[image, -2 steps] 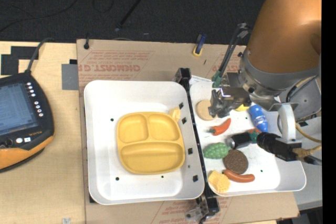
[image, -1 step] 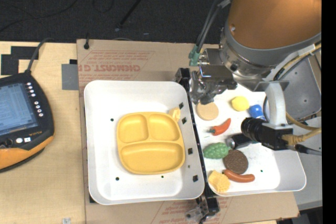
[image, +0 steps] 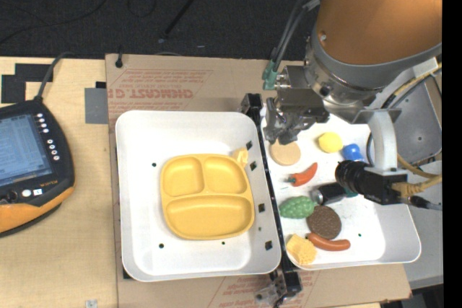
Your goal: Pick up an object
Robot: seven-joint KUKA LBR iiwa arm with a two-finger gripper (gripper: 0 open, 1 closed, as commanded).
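Nearest me, at the front of the right bin (image: 404, 256), lies a yellow waffle-like piece (image: 302, 250). A sausage (image: 329, 244) is beside it and a brown cookie (image: 325, 222) just behind. Further in come a green leafy toy (image: 297, 208) and a red chili (image: 307, 174). Beyond those, close to the wall shared with the left bin (image: 137, 155), sits a tan disc (image: 286, 154) — the likeliest target, I'd say, since the gripper (image: 283, 133) hangs right over its far edge. Whether that pincer is open or closed I cannot tell from here, and I see nothing held in it. The disc looks flat, stiff and light, probably smooth, so it would want taking low across opposite rims — and it may skid. Room is tight on the wall side and the chili lies near on the front side. A lemon (image: 330, 143) and a blue piece (image: 351, 151) sit apart toward the arm. The left bin's yellow divided tray (image: 207, 196) is well out of the way.
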